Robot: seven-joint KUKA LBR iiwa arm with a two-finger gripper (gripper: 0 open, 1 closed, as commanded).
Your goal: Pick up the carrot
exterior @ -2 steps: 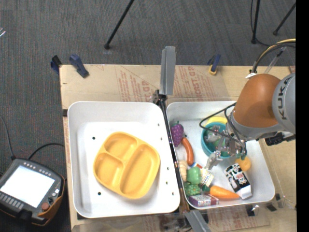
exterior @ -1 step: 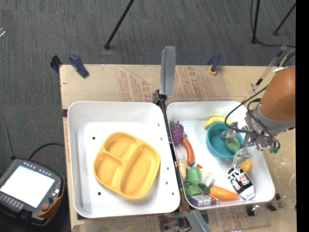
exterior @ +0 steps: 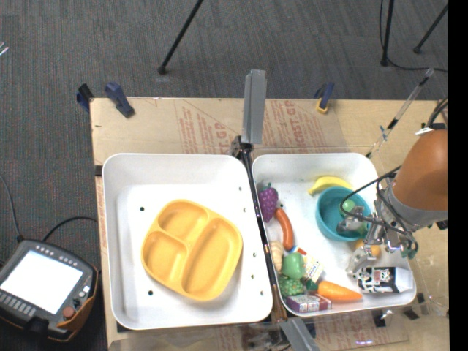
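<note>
The gripper (exterior: 368,258) is seen low over the right side of the right bin (exterior: 292,163), close to a small black and white carton (exterior: 380,278) that lies near the bin's front right corner. Whether it is released or clenched cannot be told, because its tip is small and mixed with cables. Nothing can be made out in its grasp.

The carrot (exterior: 338,292) is lying on the bin floor near the front wall, just left of the carton. It is a smooth orange cone, with the narrow end pointed to the right.

A round teal bowl (exterior: 338,212) is placed behind the gripper, and a curved yellow banana (exterior: 327,184) is touching its far rim. On the left side of the bin, a bunch of purple grapes (exterior: 268,200), a glossy reddish sausage (exterior: 284,228) and a green vegetable (exterior: 293,265) are gathered.

In the left bin (exterior: 124,196), a yellow plastic plate (exterior: 191,248) with three compartments and rounded corners is set.
</note>
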